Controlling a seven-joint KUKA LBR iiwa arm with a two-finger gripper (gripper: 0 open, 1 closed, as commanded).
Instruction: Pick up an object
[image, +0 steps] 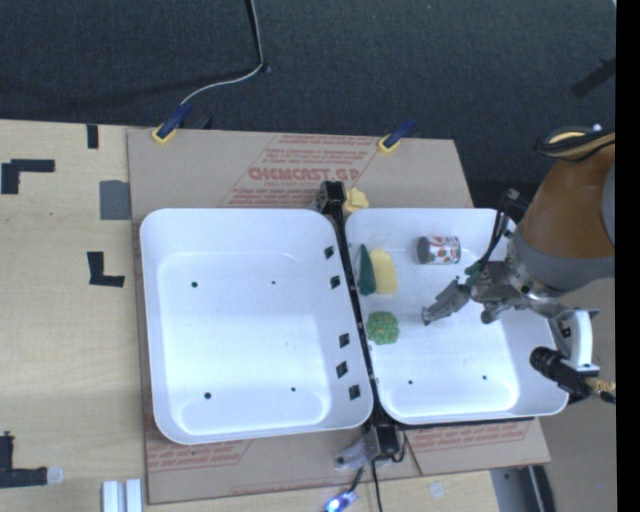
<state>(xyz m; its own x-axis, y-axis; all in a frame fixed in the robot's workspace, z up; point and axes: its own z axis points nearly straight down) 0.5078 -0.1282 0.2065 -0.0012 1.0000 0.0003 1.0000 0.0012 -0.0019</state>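
Green ball (382, 327) lies just left of my gripper (440, 307), apparently empty and parted; I'd descend squarely over it.

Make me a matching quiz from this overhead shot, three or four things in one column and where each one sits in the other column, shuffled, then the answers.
Things:
1. small can
2. yellow and green sponge
3. green bumpy ball
4. gripper

Places:
A. against the divider between the two bins, upper part of the right bin
B. over the middle of the right bin, right of the ball
C. lying near the far wall of the right bin
D. by the divider, just below the sponge

Pairs: 1-C, 2-A, 3-D, 4-B
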